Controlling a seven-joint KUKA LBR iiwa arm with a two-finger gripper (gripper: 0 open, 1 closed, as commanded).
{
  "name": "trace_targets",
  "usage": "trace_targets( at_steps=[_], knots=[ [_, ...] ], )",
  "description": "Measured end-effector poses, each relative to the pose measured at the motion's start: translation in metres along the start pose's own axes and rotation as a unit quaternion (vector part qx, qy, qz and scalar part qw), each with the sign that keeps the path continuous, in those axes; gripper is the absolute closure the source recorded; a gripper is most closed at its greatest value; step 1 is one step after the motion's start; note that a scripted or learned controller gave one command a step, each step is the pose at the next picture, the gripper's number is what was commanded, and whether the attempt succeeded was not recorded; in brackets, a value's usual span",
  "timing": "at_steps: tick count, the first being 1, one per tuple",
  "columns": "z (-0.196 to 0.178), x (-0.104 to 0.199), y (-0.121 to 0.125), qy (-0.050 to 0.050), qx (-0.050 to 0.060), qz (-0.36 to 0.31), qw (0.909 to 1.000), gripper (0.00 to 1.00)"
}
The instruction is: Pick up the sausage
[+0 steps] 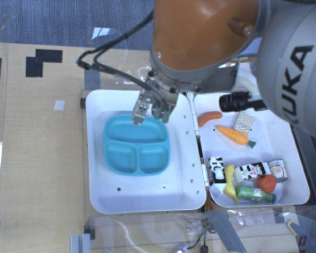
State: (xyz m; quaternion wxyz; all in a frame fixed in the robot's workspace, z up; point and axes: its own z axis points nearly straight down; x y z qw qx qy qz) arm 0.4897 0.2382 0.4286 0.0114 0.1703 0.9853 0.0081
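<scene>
Sausage (209,118), orange-red and curved a little, lies in the far left corner of the white bin on the view's right (300,194), just beside the rim that this bin shares with its neighbour. Its long axis runs nearly across the view, the right end tipped slightly toward the far side. A carrot (234,136) lies near it on the near side, apart from it, and the rest of the toy groceries are crowded at the near end of the bin.

The end effector (150,119) hangs over the other bin (95,194), above the far edge of a blue divided tray (137,152). Its two fingers stand apart with nothing between them. From there the sausage is off to the view's right, across the paired bin rims and at about the same depth on the table (37,157).

The coming move looks like a sideways carry over the rims followed by a descent. Because the sausage lies crosswise, the fingers would probably need to close across its short width. The nearby rim leaves little room on that side, and that is the likeliest place for a finger to catch.
</scene>
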Motion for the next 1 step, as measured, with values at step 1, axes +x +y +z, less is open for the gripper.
trace_targets(
  at_steps=[1],
  knots=[
    [-0.0068,-0.0464,0.0128,0.006,0.006,-0.038,0.9993,1.00]
  ],
)
